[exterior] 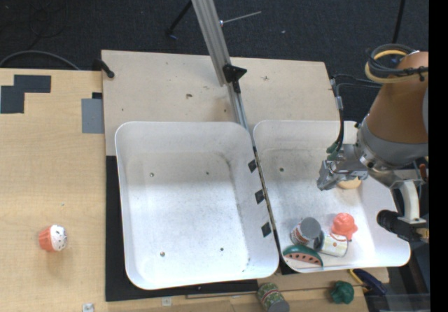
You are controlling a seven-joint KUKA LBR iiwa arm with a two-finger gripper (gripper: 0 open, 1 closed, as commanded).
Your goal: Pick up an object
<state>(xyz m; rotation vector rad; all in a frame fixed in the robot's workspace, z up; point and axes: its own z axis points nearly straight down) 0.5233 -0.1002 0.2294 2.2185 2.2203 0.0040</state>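
- Toys (323,235) sit clustered at the near edge of the right bin (294,143): a grey cup, a watermelon slice, a red-capped figure.
- Right of them, farther back, my gripper (341,176) hangs over a pale lump; I cannot tell its opening.
- I'd centre on one piece before descending.

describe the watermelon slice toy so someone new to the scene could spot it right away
Start at the right-hand shallow white bin and go to its near edge, where a few small toys cluster. The flat watermelon slice toy lies lowest there, below the grey-and-white cup-like toy. Its green rind and red, seed-dotted flesh set it apart.
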